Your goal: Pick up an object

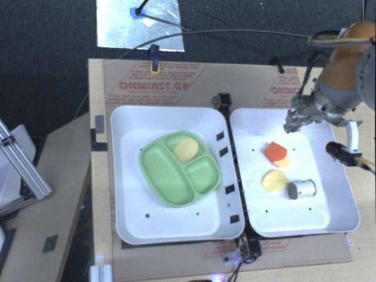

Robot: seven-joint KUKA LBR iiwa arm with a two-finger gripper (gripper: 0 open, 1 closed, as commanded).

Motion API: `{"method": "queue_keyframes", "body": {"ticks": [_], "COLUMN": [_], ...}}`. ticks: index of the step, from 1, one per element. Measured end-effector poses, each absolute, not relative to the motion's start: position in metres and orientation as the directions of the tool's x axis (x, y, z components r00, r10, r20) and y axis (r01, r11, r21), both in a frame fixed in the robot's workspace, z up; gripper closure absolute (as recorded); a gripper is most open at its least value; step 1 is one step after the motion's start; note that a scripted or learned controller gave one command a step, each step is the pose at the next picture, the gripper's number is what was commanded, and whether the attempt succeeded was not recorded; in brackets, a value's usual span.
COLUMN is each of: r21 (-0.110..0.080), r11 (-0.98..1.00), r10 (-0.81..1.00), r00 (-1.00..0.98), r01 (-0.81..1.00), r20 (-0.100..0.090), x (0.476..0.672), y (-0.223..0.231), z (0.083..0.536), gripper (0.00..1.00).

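you're looking at a robotics lab: white bins (170,113) clamped on a protected bench (176,81), cables (247,34), aluminium framing (23,163).

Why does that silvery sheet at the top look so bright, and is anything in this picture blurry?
In the camera view, the foil-like sheet throws back glare from overhead light; the white bins look bright too. The gripper and orange-banded arm appear soft, slightly blurred, while the green tray and the orange block stay fairly crisp.
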State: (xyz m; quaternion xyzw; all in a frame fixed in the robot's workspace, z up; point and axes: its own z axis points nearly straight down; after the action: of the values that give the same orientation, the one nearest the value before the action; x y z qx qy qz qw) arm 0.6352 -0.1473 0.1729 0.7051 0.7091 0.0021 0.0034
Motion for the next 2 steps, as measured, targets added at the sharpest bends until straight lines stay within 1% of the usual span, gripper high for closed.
{"method": "queue_keyframes", "body": {"ticks": [1, 2], "r21": [0.008, 0.007], "r11": [0.006, 0.006], "r10": [1.0, 1.0], "r00": [-0.006, -0.006], "r01": [1.0, 1.0], "r20": [-0.002, -0.002], "x": [0.637, 0.639], "y": [-0.147, -0.148], "z": [0.228, 0.272], "gripper": [1.0, 1.0]}}
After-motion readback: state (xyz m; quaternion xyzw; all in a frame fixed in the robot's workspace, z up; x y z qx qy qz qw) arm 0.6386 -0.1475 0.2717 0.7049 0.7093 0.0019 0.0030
